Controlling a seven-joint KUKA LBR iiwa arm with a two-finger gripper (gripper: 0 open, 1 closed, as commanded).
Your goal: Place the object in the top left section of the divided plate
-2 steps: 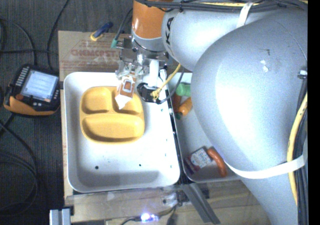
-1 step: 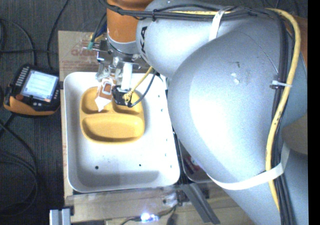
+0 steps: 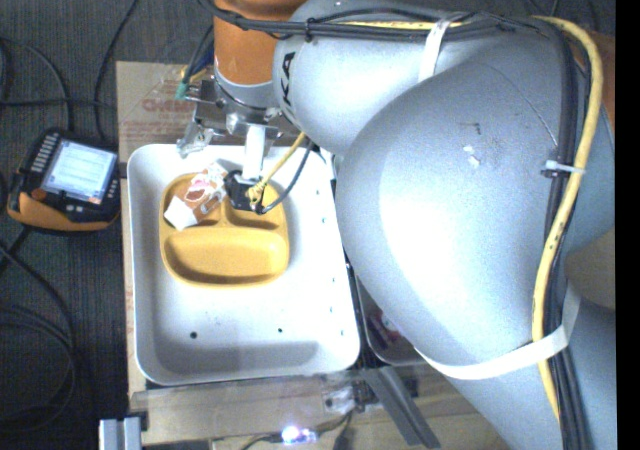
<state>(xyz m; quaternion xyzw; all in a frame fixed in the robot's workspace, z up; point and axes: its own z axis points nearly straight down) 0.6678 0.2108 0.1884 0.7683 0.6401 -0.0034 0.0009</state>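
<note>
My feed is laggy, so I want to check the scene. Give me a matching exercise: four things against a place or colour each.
Things:
1. plate
2. packet
3. control pad
4. arm band

Place or colour:
A. orange
B. in the plate's top left section
C. yellow, in the white bin
D. on the floor, left of the bench

Pairs: 1-C, 2-B, 3-D, 4-A

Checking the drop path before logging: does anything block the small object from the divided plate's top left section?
Nothing visible does. The small white, brown and red object seems to lie already in the top left section of the yellow divided plastic plate, inside the left white bin.
</note>
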